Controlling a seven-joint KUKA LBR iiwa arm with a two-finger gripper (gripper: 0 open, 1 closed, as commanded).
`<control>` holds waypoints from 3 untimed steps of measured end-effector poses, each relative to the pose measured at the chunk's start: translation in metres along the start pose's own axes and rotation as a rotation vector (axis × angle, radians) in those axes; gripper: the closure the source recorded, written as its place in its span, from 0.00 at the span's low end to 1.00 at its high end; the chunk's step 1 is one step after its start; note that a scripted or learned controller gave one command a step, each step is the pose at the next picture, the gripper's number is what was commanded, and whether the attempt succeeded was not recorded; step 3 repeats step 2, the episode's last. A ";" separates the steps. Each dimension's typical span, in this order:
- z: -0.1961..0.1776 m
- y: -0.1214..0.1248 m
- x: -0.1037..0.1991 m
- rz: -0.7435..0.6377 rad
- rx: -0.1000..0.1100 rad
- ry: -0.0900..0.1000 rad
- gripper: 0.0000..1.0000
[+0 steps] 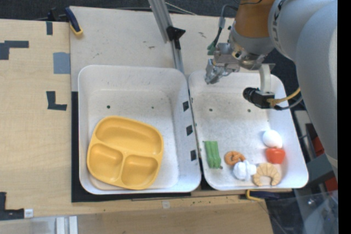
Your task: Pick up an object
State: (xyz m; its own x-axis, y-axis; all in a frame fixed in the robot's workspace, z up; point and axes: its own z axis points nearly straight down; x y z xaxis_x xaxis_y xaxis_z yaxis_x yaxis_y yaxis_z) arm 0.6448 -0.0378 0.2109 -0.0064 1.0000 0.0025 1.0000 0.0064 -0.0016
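Note:
My gripper [214,75] hangs over the far left corner of the right bin [230,104], its fingertips close together with nothing between them. The objects lie at the bin's near end, well away from the gripper: a green strip [211,154], a brown pretzel [235,157], a white lump [242,171], a tan croissant [267,173], a red piece [275,155] and a white egg [272,138].
The left bin [131,87] holds a yellow divided plate [125,152] at its near left. A metal post [159,5] slants up behind the bins. A black cable fitting [258,97] hangs by the right bin's far right side.

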 end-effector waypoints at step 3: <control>0.008 -0.042 0.103 0.000 0.002 -0.001 1.00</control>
